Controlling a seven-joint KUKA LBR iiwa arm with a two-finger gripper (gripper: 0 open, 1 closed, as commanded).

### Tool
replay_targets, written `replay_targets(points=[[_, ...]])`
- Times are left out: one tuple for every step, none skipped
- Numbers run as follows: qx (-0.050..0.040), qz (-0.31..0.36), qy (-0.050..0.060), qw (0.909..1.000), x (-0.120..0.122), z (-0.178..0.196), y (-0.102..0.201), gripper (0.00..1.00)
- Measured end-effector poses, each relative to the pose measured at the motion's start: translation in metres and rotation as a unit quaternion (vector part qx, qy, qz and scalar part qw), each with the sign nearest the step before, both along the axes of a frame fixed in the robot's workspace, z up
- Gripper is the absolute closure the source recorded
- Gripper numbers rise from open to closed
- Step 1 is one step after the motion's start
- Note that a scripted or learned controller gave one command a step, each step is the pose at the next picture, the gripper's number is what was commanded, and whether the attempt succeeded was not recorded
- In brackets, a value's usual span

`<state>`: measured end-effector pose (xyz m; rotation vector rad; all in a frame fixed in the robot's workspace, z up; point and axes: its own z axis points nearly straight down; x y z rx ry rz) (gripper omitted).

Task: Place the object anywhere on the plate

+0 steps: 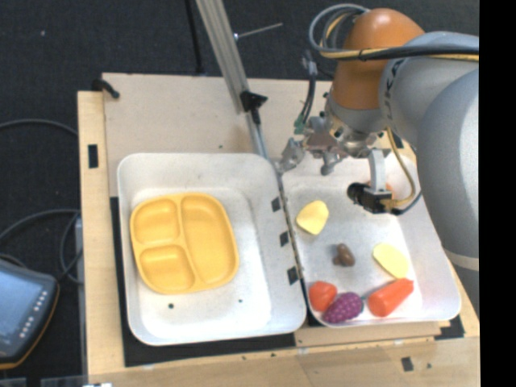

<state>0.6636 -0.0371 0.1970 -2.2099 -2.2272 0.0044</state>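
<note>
Looking down, I see the arm (419, 79) over the right bin (427, 264), the plate (184, 242) in the left. I cannot tell the gripper (310, 158) state. The cheese (313, 216) lies below it; I'd descend centred.

Single fixed overhead view, slanted down over both white bins (258, 216).

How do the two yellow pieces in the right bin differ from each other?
The yellow piece near the divider lies high in the right bin, apart from the other items; the yellow piece on the far side lies lower, just above an orange item. The first looks rounder and plumper, the second flatter and more elongated. Both share a similar pale yellow colour.
</note>
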Motion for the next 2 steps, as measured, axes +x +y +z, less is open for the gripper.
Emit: replay_targets(points=[[0.0002,-0.003,-0.003,1.0,0.001,0.004,-0.004,0.0],[-0.0001,-0.001,-0.002,1.0,-0.027,0.004,0.049,0.0]])
